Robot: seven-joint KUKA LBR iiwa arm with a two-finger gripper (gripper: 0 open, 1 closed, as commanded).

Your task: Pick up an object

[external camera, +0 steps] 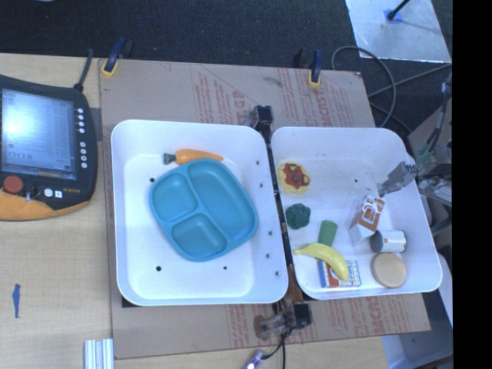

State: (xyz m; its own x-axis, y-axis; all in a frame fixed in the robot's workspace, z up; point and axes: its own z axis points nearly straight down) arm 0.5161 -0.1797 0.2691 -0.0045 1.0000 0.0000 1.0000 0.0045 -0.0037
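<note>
Looking from the left, we first see the left bin (123,206) with a big blue plate (201,210) lying flat in it, and a toy carrot (196,157) just beside the plate at 12 o'clock. We think these are too far from the arm to be a good pick. In the right bin (346,156) there is a little pizza (294,176) at 10 o'clock, a dark green lump (297,215) below it, then a green block (327,232) and a banana (324,258) that rests partly on a flat card (346,275). Further right a snack packet (370,214) lies near the middle. A small can (389,241) lies just beside it at 5 o'clock, and a round tan disc (389,270) sits at 6 o'clock of the can. The gripper (396,177) is at the bin's 3 o'clock side, just at 1 o'clock of the packet, and we cannot tell if it is open or closed. We see nothing held in it. We think the packet is the best thing to go for, since it is closest. To do it well, we should come straight down over the packet's middle, stay off the can, squeeze gently so the packet does not slip, and lift slowly.
</note>
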